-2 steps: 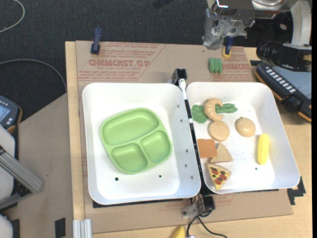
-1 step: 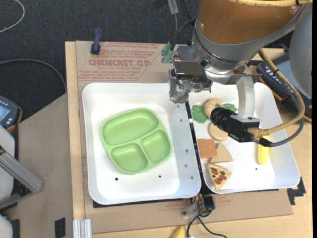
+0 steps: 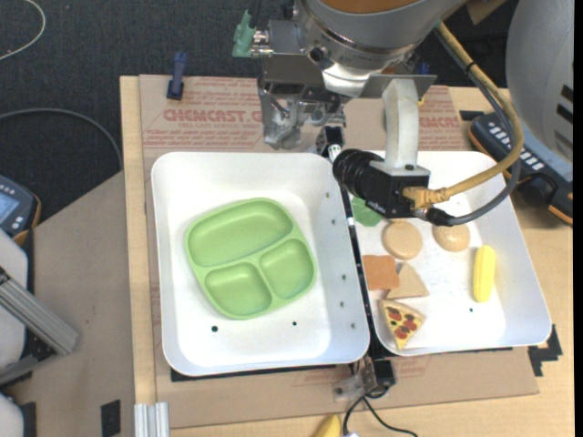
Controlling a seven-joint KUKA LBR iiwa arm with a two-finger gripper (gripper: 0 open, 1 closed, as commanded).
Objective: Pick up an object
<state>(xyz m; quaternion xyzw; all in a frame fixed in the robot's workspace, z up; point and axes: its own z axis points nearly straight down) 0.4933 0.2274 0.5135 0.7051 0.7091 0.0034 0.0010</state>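
The right bin [image 3: 528, 312] holds several toy foods: a round tan cookie [image 3: 402, 240], a second tan piece [image 3: 451, 238], a yellow banana [image 3: 484, 273], a brown toast square [image 3: 381, 270], a tan wedge [image 3: 412, 285] and a pizza slice [image 3: 402, 323]. A green item [image 3: 367, 213] is partly hidden under a black part of the wrist. My gripper [image 3: 296, 121] hangs over the back edge of the left bin, apart from all the foods. Nothing shows in its grasp.
A green divided plate [image 3: 246, 258] lies in the middle of the left bin [image 3: 173, 198]. A black wrist unit [image 3: 378, 185] with a yellow cable [image 3: 474, 180] overhangs the right bin's back left corner. Cardboard [image 3: 209, 98] borders the bins.
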